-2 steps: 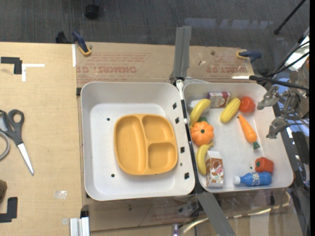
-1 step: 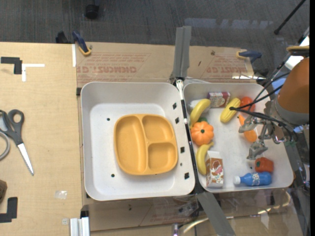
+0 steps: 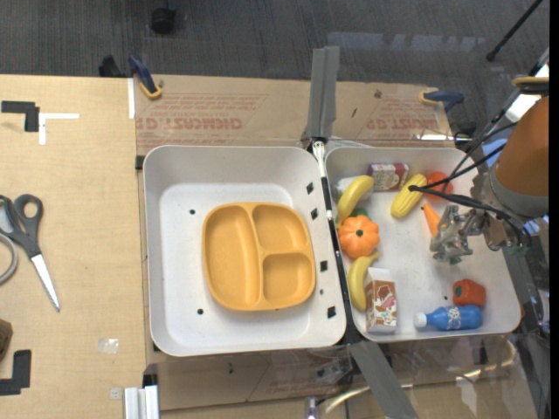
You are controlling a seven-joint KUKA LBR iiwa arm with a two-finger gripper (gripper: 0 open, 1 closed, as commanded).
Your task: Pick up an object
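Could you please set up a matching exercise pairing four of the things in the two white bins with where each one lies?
Things:
1. yellow plastic divided tray
2. small orange toy pumpkin
3. blue and white toy bottle
4. yellow toy corn cob

Places:
A. near front corner of the right bin, lying on its side
B. middle of the left bin
C. far part of the right bin, beside the small can
D. left side of the right bin, between the two bananas

Pairs: 1-B, 2-D, 3-A, 4-C
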